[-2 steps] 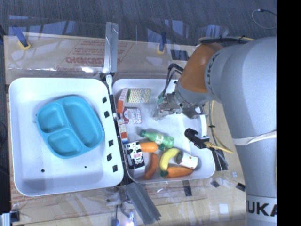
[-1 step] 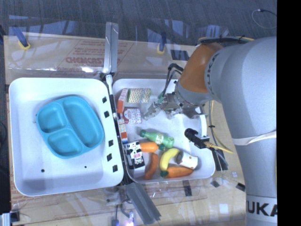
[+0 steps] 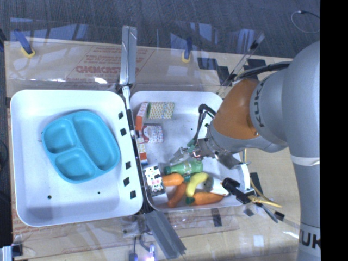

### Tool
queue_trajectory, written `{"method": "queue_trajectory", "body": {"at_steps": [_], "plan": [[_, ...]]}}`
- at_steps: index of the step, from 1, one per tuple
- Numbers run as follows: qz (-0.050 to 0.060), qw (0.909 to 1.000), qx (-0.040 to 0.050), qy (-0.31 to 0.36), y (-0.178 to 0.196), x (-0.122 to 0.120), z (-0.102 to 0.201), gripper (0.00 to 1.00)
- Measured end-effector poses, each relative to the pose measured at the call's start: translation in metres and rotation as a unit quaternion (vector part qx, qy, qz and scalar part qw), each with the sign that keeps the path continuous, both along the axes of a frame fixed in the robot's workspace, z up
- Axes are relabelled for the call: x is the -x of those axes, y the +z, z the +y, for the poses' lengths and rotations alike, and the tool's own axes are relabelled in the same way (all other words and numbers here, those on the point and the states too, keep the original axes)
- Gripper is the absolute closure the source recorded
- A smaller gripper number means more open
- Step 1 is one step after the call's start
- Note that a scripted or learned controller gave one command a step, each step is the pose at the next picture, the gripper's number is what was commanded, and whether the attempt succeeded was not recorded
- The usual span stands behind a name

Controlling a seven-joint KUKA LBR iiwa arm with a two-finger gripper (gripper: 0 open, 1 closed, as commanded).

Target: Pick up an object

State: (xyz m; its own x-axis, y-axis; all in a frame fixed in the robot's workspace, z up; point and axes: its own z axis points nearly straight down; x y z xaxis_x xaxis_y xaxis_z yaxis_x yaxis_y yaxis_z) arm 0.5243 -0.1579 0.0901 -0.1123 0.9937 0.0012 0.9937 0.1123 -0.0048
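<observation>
The arm (image 3: 272,113) reaches in from the right of the frame and bends down over the right-hand bin (image 3: 185,99), its gripper (image 3: 191,152) low above the clutter in the lower middle of that bin. Whether the jaws are open or closed cannot be told; the wrist hides them, and nothing can be seen held between them.

Just below the gripper lies a green bottle (image 3: 185,168), and touching it, toward the lower edge of the bin, a banana (image 3: 196,182) and two carrots (image 3: 206,198). Small boxes (image 3: 154,133) sit in the upper left part of the same bin. The left bin (image 3: 22,145) holds a blue divided tray (image 3: 81,144).

The risk, in my judgement, is crowding: bottle, banana and carrots lie pressed together, so the jaws may come down on two things at once or wedge against a neighbour. The bottle's round, smooth side could also roll or squirt out as the jaws close.
</observation>
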Motion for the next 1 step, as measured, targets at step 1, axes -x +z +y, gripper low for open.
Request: {"method": "queue_trajectory", "body": {"at_steps": [1], "plan": [[-0.001, 0.999, 0.0018, 0.044, 0.0003, 0.0486, 0.0462, 0.0]]}}
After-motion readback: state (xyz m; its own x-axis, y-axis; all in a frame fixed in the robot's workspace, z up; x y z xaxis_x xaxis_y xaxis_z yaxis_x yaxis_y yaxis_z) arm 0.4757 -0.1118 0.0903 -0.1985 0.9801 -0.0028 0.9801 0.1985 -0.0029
